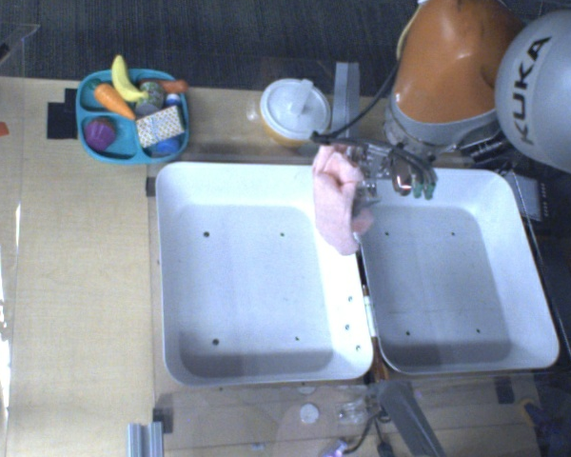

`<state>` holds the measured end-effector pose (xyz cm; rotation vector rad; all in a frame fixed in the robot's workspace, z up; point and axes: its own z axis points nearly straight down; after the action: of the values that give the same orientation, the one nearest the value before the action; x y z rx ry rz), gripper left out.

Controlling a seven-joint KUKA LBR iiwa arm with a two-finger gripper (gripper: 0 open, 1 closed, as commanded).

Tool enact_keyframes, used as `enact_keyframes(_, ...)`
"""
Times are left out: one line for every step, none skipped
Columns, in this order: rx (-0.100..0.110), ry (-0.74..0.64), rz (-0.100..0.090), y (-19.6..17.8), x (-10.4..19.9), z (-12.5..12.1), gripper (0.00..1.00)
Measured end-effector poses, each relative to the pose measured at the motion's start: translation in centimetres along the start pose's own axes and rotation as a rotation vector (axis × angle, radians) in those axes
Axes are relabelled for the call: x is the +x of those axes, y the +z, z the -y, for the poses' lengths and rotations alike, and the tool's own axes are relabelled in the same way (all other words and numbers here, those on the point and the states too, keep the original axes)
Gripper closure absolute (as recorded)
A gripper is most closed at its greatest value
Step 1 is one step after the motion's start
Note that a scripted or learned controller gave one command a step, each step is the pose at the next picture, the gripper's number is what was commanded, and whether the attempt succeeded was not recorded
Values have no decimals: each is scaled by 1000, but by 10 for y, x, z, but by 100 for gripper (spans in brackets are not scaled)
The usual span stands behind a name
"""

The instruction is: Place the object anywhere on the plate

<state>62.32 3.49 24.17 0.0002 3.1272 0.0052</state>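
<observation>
A pink cloth [335,208] hangs limp over the seam between the two bins, its top bunched at my gripper [359,171]. The gripper is shut on the cloth's upper edge, and the cloth drapes down to the left of the fingers. The blue divided plate [84,122] sits on the bench at the far left, beyond the left bin's back corner. It carries toy food: a banana, a carrot, a purple piece and a speckled block. The gripper and cloth are well to the right of the plate.
The left white bin [247,284] and the right white bin [457,293] lie side by side below the gripper. A white lidded bowl [295,110] stands on the bench behind the left bin, between plate and gripper. Bare wooden bench [67,284] stretches left.
</observation>
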Motion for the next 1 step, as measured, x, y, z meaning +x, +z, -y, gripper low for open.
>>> enact_keyframes(0,-3,-4,12,27,-44,100)
